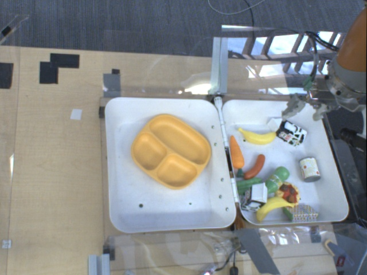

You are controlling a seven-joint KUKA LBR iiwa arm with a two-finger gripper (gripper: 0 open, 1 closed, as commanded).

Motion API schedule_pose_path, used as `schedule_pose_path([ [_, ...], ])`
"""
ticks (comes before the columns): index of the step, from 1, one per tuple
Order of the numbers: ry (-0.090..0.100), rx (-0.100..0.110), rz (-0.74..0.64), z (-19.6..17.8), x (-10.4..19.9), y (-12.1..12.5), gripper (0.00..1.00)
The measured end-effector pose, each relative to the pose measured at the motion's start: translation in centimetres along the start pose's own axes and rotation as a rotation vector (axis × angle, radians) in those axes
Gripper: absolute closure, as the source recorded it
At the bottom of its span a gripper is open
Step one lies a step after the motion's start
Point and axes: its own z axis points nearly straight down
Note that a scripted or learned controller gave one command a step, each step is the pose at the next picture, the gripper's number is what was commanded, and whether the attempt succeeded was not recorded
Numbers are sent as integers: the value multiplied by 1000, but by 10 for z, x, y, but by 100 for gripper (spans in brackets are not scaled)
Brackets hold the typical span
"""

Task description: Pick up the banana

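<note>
1. Two bananas lie in the right bin (pixel 338 202): one banana (pixel 257 136) near its back, another (pixel 272 207) at the front.
2. The hand (pixel 305 109) hovers spread open, holding nothing, just right of the back banana.

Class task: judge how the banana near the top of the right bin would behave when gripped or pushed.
The banana looks like smooth, glossy plastic, so probably stiff, light and a bit slippery. Lying curved on the bin floor, it would likely pivot or slide if nudged.
</note>
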Motion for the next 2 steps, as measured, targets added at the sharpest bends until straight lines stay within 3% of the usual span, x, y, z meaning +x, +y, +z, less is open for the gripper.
schedule_pose_path([
  [1, 1, 1, -208, 122, 5, -1, 0],
  [2, -6, 4, -233, 147, 30, 23, 0],
])
